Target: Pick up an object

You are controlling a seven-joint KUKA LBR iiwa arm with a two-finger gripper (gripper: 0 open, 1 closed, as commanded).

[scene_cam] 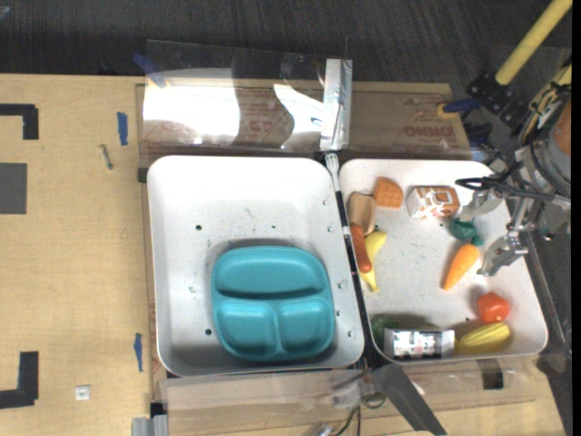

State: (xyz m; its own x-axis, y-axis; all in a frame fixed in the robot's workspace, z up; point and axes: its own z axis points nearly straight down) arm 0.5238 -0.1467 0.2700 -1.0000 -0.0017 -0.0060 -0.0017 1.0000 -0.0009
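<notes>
Labelled can [418, 341], print perhaps illegible

My gripper [502, 234] is bare silvery metal, two thin fingers [497, 258] off a boxy grey mount. Black cables [508, 185] loop over it, more tangling near my wrist. My arm [556, 157] shows as a rounded grey body with an orange band at the edge.
</notes>
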